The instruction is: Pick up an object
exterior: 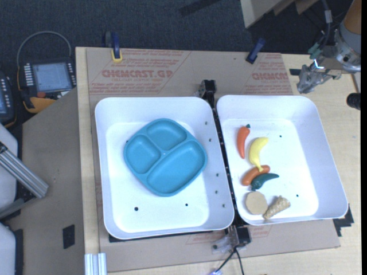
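From my remote station I see a cardboard-topped bench (pixel 172 73) bearing two white bins: nearest, in the right bin (pixel 321 153), a cone (pixel 277 206), round cookie (pixel 256 203), green pepper (pixel 264 179), carrot (pixel 251 175), banana (pixel 258 149) and red chili (pixel 243 140) all lie untouched. The left bin (pixel 109 153) holds a blue divided plate (pixel 165 164). Farthest, the gripper (pixel 308 78) hovers beyond the right bin's far corner holding nothing, its opening unclear, so I judge the pick not yet begun.
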You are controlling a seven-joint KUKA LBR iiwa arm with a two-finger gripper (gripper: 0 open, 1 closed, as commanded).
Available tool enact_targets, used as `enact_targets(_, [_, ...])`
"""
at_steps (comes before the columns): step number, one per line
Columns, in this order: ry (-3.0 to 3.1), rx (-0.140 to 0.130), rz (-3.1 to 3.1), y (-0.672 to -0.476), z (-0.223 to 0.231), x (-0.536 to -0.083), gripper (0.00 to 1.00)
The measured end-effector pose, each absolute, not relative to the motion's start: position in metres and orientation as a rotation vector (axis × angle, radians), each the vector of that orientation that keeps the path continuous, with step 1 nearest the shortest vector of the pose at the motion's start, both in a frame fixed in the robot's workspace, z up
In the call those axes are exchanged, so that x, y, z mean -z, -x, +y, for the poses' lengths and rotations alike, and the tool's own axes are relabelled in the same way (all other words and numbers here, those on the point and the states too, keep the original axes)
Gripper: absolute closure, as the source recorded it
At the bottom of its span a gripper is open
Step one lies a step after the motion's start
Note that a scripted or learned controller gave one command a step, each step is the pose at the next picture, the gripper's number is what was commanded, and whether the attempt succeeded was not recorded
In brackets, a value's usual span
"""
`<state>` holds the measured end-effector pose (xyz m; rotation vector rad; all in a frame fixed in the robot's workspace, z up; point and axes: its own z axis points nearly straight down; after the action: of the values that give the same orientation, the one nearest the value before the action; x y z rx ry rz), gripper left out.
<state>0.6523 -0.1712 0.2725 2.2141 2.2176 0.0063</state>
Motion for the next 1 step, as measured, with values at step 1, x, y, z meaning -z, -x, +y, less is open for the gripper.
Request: enact_targets(1, [-2.217, -0.003, 2.220, -0.6531, -0.1712, -0.2876, 1.00])
